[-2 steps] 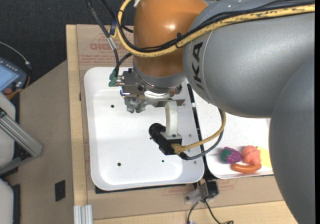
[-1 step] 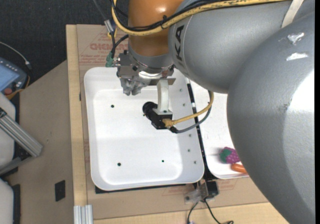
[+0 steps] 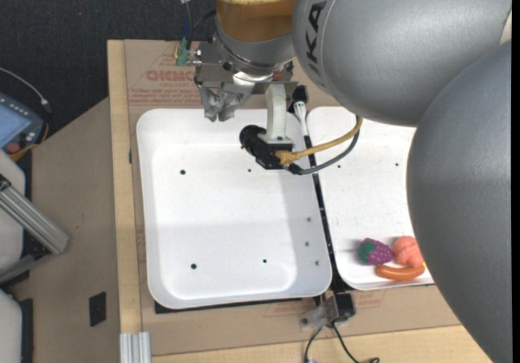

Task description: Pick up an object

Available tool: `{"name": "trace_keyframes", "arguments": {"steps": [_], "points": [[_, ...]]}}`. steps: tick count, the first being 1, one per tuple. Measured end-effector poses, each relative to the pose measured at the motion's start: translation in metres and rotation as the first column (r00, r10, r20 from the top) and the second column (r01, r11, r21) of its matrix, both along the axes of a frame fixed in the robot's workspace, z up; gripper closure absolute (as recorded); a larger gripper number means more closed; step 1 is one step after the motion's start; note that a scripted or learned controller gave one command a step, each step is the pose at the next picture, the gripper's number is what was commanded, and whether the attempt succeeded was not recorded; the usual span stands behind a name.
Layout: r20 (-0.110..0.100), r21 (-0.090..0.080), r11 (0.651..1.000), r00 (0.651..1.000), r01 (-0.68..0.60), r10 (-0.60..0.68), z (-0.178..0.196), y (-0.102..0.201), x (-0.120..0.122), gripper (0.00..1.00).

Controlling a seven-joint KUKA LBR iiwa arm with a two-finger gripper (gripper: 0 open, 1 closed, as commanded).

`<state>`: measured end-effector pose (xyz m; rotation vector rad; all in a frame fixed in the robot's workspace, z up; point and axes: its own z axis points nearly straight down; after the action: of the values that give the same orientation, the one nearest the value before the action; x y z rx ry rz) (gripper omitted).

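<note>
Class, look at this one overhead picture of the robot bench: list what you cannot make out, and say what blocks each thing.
- Right bin: its far and right parts are hidden behind the grey arm.
- Orange toy pieces beside the purple grape toy: partly cut off by the arm, so their kind is unclear.
- Gripper over the left bin: fingers too small and dark to judge.

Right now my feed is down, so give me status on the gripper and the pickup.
Gripper above left bin's far edge, holding nothing visible. Toys, purple and orange, in right bin's near corner, untouched. Nothing blocking them.
</note>
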<state>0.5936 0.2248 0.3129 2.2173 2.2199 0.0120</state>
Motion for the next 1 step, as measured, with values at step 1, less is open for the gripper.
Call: {"name": "trace_keyframes", "arguments": {"steps": [1], "points": [[-0.005, 0.000, 1.000, 1.000, -0.002, 0.002, 0.0345, 0.0003, -0.0400, 1.00]]}}
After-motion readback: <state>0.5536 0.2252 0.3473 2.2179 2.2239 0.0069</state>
